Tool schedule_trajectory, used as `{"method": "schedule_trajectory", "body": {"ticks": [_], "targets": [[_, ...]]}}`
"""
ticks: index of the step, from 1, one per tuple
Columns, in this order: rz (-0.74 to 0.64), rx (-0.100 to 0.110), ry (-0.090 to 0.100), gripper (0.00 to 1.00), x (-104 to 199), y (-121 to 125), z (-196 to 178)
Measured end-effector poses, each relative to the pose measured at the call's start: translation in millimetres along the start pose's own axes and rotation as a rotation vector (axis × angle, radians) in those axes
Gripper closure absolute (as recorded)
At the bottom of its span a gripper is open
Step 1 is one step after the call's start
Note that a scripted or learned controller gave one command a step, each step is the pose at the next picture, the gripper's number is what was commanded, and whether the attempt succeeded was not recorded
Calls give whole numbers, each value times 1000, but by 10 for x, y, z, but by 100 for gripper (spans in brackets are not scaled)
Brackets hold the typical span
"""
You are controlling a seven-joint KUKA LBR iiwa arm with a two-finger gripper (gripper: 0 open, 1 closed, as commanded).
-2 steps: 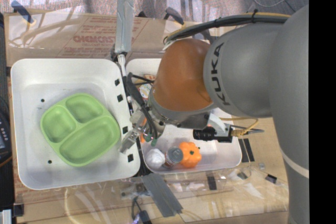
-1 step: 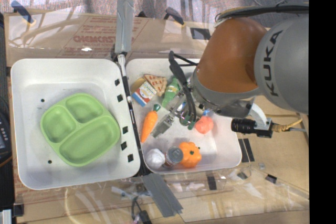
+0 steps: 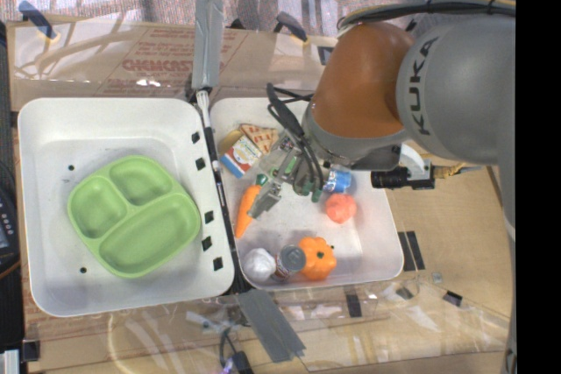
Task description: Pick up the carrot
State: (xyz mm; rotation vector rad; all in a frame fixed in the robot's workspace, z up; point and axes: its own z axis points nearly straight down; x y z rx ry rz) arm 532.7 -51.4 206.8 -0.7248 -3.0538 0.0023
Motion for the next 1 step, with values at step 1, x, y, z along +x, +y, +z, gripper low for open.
{"method": "schedule_trajectory", "body": {"ticks": [1], "targets": [[-144,0,2,0,233,-553,648]]}}
